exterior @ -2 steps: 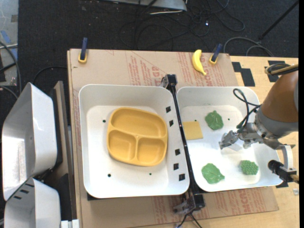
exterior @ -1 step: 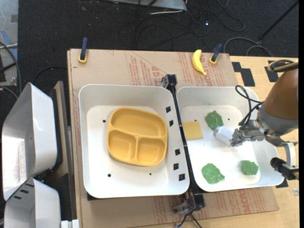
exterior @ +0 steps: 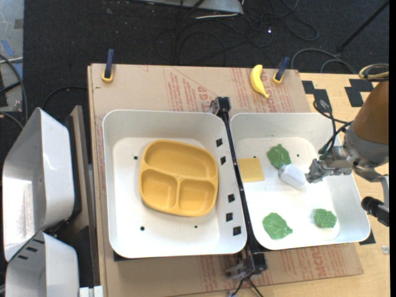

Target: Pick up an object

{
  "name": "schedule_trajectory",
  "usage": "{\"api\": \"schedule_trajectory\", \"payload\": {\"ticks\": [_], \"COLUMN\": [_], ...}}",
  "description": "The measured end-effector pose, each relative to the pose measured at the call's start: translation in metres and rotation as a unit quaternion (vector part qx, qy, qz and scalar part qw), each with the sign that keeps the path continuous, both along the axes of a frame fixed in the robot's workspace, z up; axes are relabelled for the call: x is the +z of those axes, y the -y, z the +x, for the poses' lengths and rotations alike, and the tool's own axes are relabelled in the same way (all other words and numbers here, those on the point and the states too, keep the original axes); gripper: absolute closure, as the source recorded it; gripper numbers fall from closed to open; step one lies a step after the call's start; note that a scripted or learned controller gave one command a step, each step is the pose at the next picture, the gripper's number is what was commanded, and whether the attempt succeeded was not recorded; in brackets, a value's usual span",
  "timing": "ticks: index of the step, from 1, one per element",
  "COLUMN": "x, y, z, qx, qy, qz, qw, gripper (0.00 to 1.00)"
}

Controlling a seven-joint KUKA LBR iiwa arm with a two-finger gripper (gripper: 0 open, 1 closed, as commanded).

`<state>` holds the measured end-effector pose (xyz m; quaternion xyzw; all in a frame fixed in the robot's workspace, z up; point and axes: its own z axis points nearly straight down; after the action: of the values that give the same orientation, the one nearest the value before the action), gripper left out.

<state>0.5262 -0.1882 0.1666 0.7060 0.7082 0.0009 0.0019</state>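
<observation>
The right bin (exterior: 346,221) holds a pale yellow flat square (exterior: 251,169), a white-grey small object (exterior: 292,177), and three green pieces: one at the upper middle (exterior: 278,156), one at the front (exterior: 276,225), and a darker one at the front right (exterior: 324,218). My gripper (exterior: 314,172) reaches in from the right and sits low, just right of the white-grey object, close to or touching it. The left bin (exterior: 117,166) holds a yellow divided tray (exterior: 179,177).
A yellow banana (exterior: 259,81) lies on the cardboard bench top behind the right bin, beside a blue clamp (exterior: 281,68). Another clamp (exterior: 109,65) stands at the back left. White containers (exterior: 37,166) stand left of the bench. A black divider (exterior: 233,166) runs between the bins.
</observation>
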Motion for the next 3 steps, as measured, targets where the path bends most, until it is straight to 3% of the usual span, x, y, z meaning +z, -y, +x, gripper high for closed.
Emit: {"api": "schedule_trajectory", "payload": {"ticks": [2, 3], "x": [0.065, 0.075], "y": [-0.001, -0.053], "z": [0.0, 0.02], "qx": [0.0, 0.002], "qy": [0.0, -0.001], "qz": [0.0, 0.0008], "qw": [1.0, 1.0], "gripper": [1.0, 1.0]}}
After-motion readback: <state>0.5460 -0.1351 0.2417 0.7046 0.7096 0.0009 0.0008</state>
